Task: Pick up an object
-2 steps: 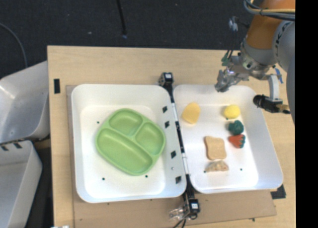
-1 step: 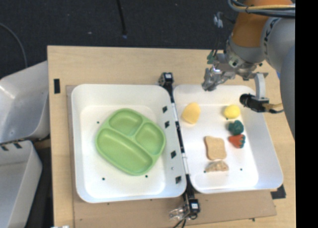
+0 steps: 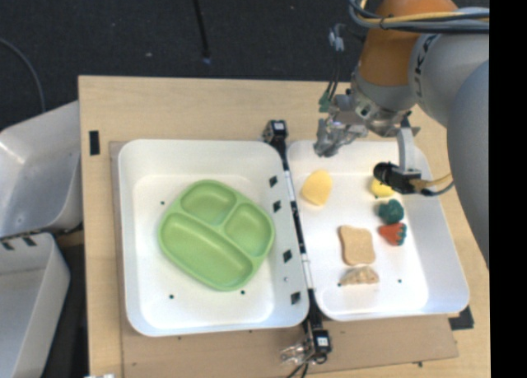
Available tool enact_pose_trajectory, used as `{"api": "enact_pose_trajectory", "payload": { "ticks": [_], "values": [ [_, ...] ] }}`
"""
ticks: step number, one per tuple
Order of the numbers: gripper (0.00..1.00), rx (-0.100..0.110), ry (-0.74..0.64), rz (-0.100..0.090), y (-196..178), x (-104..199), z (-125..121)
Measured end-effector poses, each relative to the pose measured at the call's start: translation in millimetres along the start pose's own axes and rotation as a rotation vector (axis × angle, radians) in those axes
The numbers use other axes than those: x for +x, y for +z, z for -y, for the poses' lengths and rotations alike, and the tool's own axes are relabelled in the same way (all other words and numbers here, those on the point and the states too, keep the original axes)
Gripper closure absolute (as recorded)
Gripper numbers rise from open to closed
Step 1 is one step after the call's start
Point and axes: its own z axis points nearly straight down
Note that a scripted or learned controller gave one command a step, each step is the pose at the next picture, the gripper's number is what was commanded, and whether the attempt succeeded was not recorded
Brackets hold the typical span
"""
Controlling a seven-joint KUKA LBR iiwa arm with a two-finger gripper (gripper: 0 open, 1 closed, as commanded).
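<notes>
Two white bins [image 3: 132,203]: green plate [image 3: 216,235], food pieces [image 3: 357,245].

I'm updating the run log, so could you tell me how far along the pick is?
Nothing looks picked yet: the yellow piece, bread slice and other toys lie in the right bin. The gripper hangs over that bin's far left corner, nothing visibly in it. Descending, grasping and lifting remain.

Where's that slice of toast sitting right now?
The toast slice lies in the right-hand bin, near its middle. The yellow piece is up-left of it and a crumbly beige bit just below.
</notes>
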Motion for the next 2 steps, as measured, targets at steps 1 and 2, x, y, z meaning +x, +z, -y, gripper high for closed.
{"api": "enact_pose_trajectory", "payload": {
  "ticks": [1,2],
  "values": [
    [1.00,0.000,-0.001,0.000,3,50,17],
    [1.00,-0.001,-0.001,-0.001,-5,92,21]
  ]
}}
